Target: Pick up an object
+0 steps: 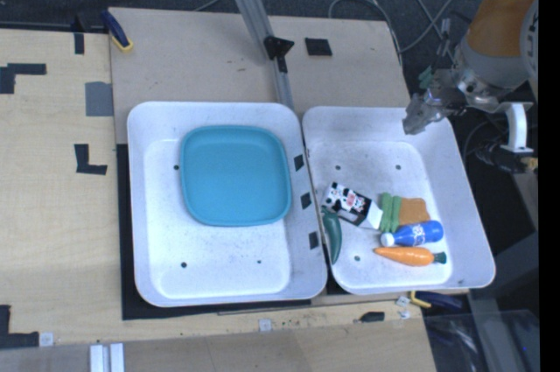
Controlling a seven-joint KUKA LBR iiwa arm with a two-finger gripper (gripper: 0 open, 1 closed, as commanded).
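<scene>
Bench (52, 186) first, on your far left: pale wood with a few dark tape marks stuck on it. Next over you've got the left bin (149, 274), and lying flat in it is a teal square plate (234, 174), sitting toward the bin's back half. A grey metal pole (254, 7) slants down from the top and ends near the seam where the two bins meet.

Move on to the right bin (464, 221) and you'll see all the small stuff bunched in its front part: a dark green pepper-like thing (332, 235) right against the left wall, a black-and-white toy (348, 203) just beside it, then a green and tan piece (402, 210), a blue and white bottle (413, 234) touching that, and an orange carrot (407, 256) just in front of the bottle.

The hand (418, 118) hovers over the right bin's back right corner, well apart from that pile. Honestly, you can't tell if it's spread or closed; too blurry.
</scene>
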